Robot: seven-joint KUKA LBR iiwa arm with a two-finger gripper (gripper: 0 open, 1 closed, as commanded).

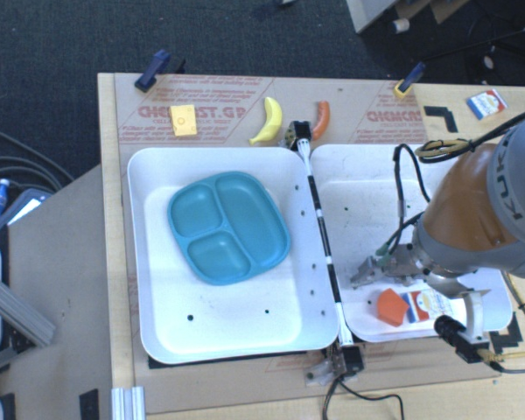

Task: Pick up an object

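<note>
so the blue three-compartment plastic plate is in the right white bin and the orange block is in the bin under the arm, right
Not quite. The camera view shows the blue three-compartment plastic plate lying in the left white bin, not the right one. The rest holds: the orange block sits in the right white bin, near its front edge, under the grey and orange arm.

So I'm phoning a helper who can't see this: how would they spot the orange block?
Find the right bin, under the arm. Look in its near corner, beside the gripper. The orange block is plain, unlike the printed card touching it.
</note>
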